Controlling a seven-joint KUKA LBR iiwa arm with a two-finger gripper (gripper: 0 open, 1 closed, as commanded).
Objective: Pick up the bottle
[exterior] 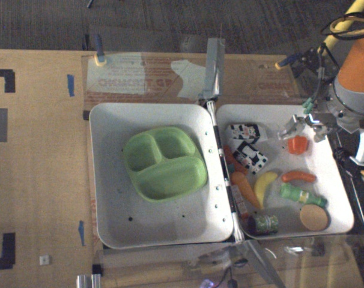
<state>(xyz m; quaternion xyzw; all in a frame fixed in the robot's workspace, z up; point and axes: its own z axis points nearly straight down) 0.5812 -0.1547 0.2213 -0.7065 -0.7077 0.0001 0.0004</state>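
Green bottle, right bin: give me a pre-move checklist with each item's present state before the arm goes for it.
1. Target located: the green bottle lies on its side in the right bin. Ok.
2. Gripper over target: the gripper sits at the bin's far edge near the orange cup, not above the bottle. Not ok.
3. Nothing held: cannot tell.
4. Finger opening: cannot tell.
5. Room around the bottle: the orange sausage, the banana and the round cookie lie close by. Not ok.
6. Bottle top uncovered: ok.
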